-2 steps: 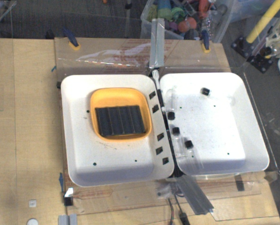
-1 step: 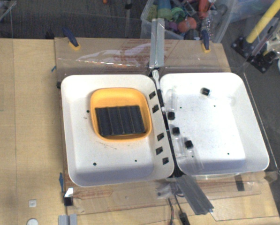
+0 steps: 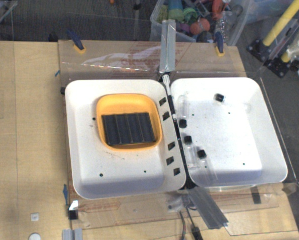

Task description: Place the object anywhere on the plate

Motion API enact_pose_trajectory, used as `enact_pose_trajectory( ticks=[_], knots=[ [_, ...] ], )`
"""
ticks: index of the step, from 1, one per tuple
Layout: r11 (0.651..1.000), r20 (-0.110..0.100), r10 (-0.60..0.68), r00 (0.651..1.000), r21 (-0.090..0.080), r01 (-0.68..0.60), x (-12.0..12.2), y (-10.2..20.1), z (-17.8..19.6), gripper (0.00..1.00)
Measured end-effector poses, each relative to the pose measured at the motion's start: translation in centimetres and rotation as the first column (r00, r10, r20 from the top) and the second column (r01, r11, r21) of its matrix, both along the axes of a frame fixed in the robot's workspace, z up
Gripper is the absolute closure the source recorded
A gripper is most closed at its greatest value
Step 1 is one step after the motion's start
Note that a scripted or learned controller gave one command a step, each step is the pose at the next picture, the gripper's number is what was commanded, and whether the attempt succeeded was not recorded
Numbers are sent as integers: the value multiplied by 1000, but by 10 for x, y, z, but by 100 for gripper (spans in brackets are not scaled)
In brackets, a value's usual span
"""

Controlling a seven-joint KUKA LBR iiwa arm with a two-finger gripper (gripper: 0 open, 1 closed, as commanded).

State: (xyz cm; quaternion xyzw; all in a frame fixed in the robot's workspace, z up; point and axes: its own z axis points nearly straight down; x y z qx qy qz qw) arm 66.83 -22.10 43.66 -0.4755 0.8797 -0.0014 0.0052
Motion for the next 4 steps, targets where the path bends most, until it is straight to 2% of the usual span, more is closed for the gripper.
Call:
enact_pose_trajectory(
  ticks=[1,2,3,4],
  knots=[
    [908,-1,418,908,-3,-418,0,0,0,100],
    [669,-3,744,669,-4,-744,0,0,-1,100],
    [619,-5,785,619,-1,-785,-2,2,-1,100],
    [500,-6,866,500,-1,-866,-1,6,-3,100]
  ],
)
